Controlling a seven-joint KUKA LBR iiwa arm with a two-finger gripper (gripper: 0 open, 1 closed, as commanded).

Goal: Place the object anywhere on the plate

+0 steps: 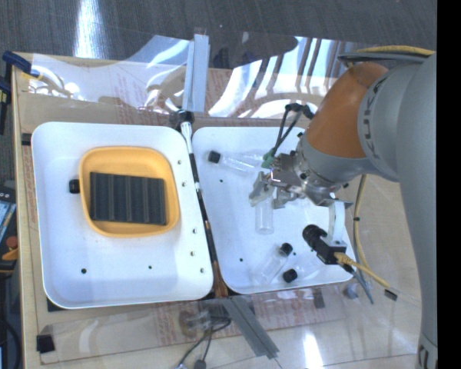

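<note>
— So where does it stand?

— Low in the right bin [334,283], right of centre in the frame. The gripper [267,194] hangs just above the upper end of a clear vial [263,218] that lies flat on the bin floor, pointing up and down the picture. I'd judge that to be the object being picked, though I can't be sure.

— Has it got hold?

— I cannot tell. The wrist hides the tip, so whether it is released or clenched on anything stays unknown. The vial looks to be resting on the floor, not lifted.

— What makes a good grasp here?

— Closing across the vial's narrow width, near its middle, not its end. A smooth round tube will likely roll or squirt out if pinched off-centre. Two neighbours need minding — another vial [237,162] towards the upper left of this bin and a third vial [270,266] near the lower edge, with a loose black cap [290,275] just beside it.

— And after that?

— Lift straight up, well over the rims between the bins, then travel left to the yellow plate [127,162] in the left bin [115,287]. A dark ribbed insert [129,197] fills the plate's middle — laying the vial along the ribs should stop it rolling off.
</note>
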